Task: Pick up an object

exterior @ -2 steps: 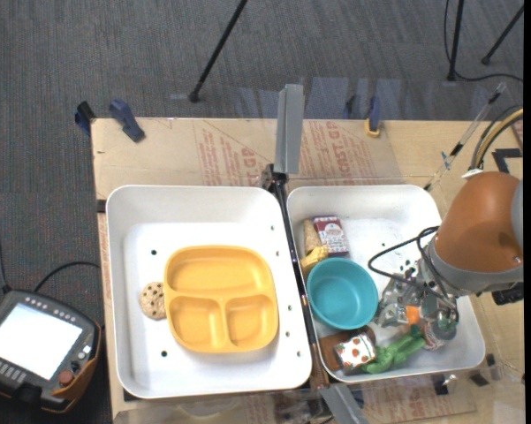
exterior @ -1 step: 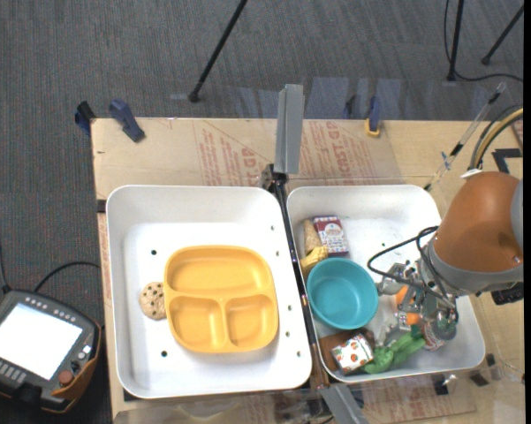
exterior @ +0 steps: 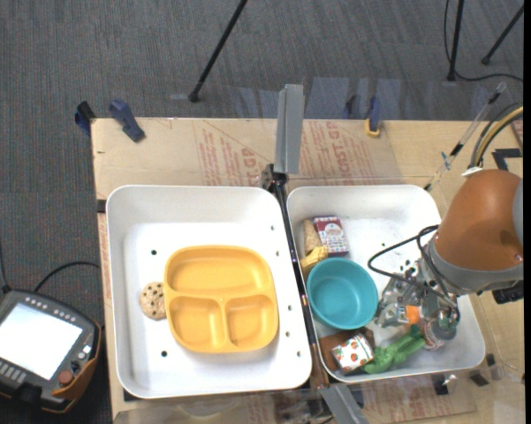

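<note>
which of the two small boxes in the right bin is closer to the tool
The strawberry-print box at the bin's front edge, beside the green toy; the red box lies farther from the tool.

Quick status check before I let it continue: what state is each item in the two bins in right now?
Yellow divided plate: flat in the left bin, right side up.
Cookie: flat, against the plate's left edge.
Teal bowl: upright in the right bin.
Red-labelled box: lying flat behind the bowl.
Strawberry carton: on its side near the front wall.
Green toy: lying flat by the gripper.

A cardboard-topped bench [exterior: 212, 153] with two white bins, left bin [exterior: 128, 237] beside right bin [exterior: 380, 200].
</note>
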You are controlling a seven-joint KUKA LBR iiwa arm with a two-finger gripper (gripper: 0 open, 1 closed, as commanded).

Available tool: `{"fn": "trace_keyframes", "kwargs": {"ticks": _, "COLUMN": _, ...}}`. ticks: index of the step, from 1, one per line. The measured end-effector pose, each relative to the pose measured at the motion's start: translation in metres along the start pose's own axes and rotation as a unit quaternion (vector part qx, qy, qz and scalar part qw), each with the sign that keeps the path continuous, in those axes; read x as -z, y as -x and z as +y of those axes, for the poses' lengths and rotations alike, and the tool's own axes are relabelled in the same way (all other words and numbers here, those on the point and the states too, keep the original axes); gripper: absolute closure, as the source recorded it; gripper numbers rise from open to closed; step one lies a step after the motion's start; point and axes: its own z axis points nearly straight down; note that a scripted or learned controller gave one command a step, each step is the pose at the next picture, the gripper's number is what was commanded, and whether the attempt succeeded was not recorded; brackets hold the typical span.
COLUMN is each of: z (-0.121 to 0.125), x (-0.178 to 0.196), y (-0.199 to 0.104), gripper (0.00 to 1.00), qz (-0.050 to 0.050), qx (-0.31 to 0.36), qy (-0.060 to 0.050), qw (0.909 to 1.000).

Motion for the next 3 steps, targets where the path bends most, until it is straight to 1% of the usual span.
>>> {"fn": "trace_keyframes", "kwargs": {"ticks": 1, "z": 0.0007, "x": -0.0002, "y": -0.0001, "gripper": 0.0, "qz": 0.0, "qx": 0.0, "qy": 0.0, "qw": 1.0}}
{"fn": "trace_keyframes", "kwargs": {"ticks": 2, "z": 0.0021, "x": 0.0054, "y": -0.0011, "gripper": 1.0, "qz": 0.003, "qx": 0.004, "qy": 0.0, "qw": 1.0}}
{"fn": "trace_keyframes", "kwargs": {"ticks": 3, "z": 0.0027, "x": 0.0052, "y": -0.0011, "gripper": 0.0, "qz": 0.004, "qx": 0.004, "qy": 0.0, "qw": 1.0}}
